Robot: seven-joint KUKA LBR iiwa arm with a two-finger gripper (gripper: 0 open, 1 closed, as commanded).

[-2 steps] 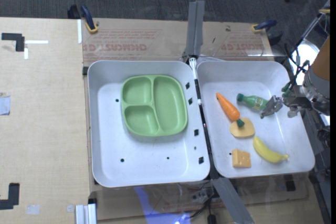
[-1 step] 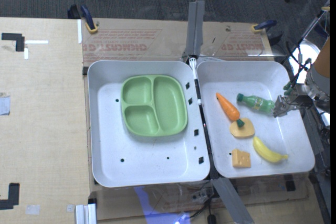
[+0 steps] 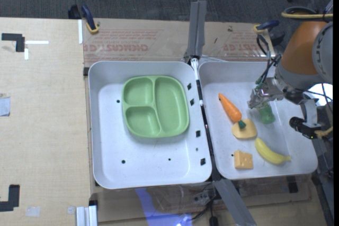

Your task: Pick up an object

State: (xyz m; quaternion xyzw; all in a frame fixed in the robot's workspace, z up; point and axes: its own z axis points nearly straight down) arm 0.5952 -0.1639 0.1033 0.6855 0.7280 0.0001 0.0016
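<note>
In the right bin [image 3: 296, 166] lie an orange carrot [image 3: 230, 107], a pale yellow round piece with a green stem [image 3: 244, 129], a small cheese-coloured block [image 3: 243, 160] and a yellow banana [image 3: 270, 152]. A light green translucent object [image 3: 266, 114] rests near the bin's middle. My gripper [image 3: 260, 99] hangs just above and slightly left of that green object, at the end of the grey arm with its orange band [image 3: 302, 47]. The carrot lies a short way left of the gripper.
The left bin [image 3: 106, 166] holds a green three-compartment plate [image 3: 155, 106]. A grey divider bar [image 3: 197, 29] rises between the bins at the back. Cables and a black fitting [image 3: 304, 127] hang at the right bin's right side.
</note>
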